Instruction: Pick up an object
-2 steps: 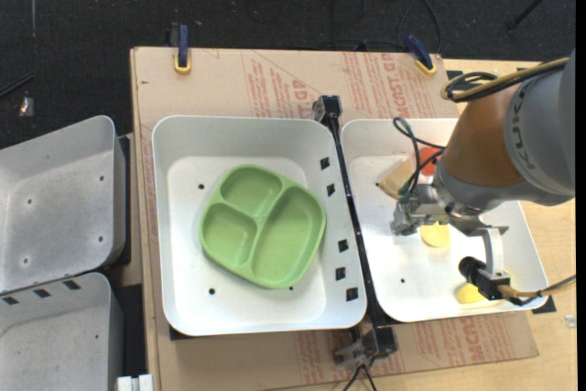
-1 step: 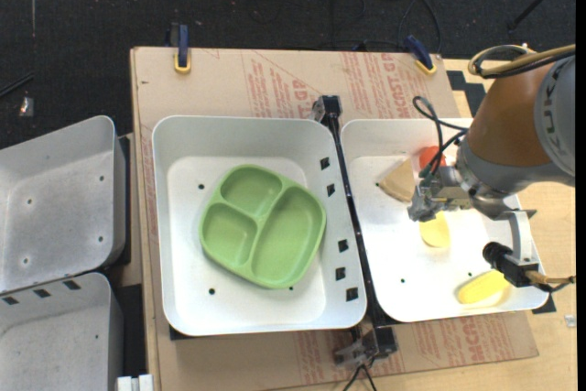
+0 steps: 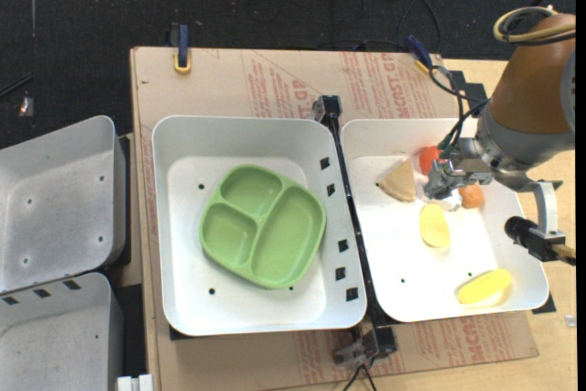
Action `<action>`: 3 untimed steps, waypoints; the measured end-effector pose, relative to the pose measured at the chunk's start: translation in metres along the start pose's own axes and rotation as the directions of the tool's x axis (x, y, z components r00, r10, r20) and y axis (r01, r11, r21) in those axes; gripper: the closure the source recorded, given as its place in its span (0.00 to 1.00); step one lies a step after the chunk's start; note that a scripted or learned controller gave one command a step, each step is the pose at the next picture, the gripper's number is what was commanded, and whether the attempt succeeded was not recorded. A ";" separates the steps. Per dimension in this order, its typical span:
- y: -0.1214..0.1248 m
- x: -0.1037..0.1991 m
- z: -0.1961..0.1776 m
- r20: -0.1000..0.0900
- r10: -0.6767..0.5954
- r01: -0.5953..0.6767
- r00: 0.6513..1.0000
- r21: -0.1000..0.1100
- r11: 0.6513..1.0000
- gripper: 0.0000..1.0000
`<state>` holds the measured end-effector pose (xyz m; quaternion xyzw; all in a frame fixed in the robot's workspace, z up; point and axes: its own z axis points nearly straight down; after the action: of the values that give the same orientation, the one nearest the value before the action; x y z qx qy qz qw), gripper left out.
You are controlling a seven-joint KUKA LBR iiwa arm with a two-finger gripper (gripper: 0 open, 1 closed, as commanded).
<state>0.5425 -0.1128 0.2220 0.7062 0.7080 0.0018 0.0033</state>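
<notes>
The right bin (image 3: 394, 288) holds a tan wedge (image 3: 399, 180), a pale yellow oval piece (image 3: 435, 226), a yellow banana-like piece (image 3: 483, 287), a red-orange piece (image 3: 428, 157) and a small orange piece (image 3: 472, 197). My gripper (image 3: 441, 179) hangs low over the bin's upper middle, between the tan wedge and the orange piece, just above the yellow oval. The grey and orange arm (image 3: 536, 105) comes in from the right and hides part of the red-orange piece.
A green three-compartment plate (image 3: 264, 224) lies in the left bin (image 3: 183, 288). A black clamp divider (image 3: 343, 197) runs between the bins. White panels (image 3: 55, 188) lie off the bench at the left. Cables cross the dark floor behind.
</notes>
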 end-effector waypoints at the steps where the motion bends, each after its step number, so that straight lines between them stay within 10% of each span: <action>1: 0.005 -0.005 -0.063 0.000 0.000 0.000 1.000 -0.001 1.000 1.00; 3: 0.003 0.100 -0.028 -0.004 -0.005 0.005 1.000 0.010 1.000 1.00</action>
<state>0.5450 -0.0126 0.2497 0.7043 0.7099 -0.0003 -0.0013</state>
